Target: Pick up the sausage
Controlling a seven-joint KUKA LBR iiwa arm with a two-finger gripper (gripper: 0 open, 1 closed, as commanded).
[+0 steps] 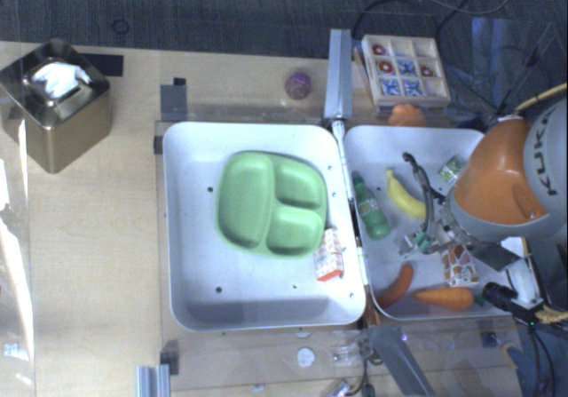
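The arm (pixel 515 182) leans in over the right bin (pixel 377 142), and its gripper (pixel 424 237) hangs low in the middle of that bin. The view is too cluttered there to tell how the claw is set, and nothing can be seen held in it.

The sausage (pixel 396 284) lies down at the bin's near edge, close to the near-left corner, slanting up toward the middle. The gripper sits just beside it, a little up and to the right, apart from it.

To do this well, the claw wants to shift toward that near-left corner and turn so its fingers straddle the sausage across its short width, about at mid-length. It looks smooth and round, so a grip near an end would probably let it squirt out.

Room is tight. The bin's near wall runs right under the sausage's lower end, and the dividing wall is just left of it. The carrot (pixel 444 298) lies along the same near edge, close on the right, so the right-hand finger has little space. The green bottle (pixel 371 211) stands well clear by the left wall, and the banana (pixel 404 195) is farther back. Straight up is the open way out.
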